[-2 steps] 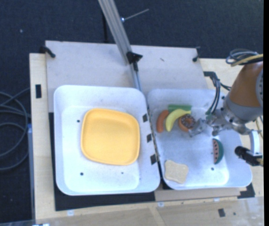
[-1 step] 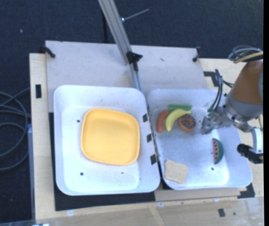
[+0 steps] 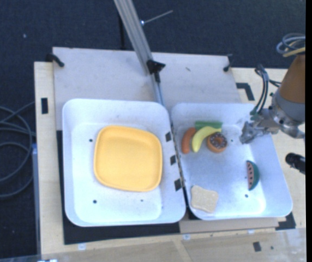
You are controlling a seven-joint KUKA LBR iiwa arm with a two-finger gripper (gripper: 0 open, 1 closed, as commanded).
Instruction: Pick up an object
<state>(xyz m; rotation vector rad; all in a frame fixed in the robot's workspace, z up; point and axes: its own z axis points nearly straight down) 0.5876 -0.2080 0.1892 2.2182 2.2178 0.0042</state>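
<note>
Slanted grey aluminium pole crosses the top, ending at a black clamp behind the bins. Light wooden bench under everything — dark speckled carpet around it, black cables looping at left.

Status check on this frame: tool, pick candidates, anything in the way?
Tool low over right bin's far right side, nothing seen in it. Nearest: donut, banana; watermelon slice and bread nearer camera. Nothing between tool and donut.

arm comes in from the right side, orange band up top and grey wrist below it. gripper hangs low, pointing down and to the left, cables looping over the wrist
</note>
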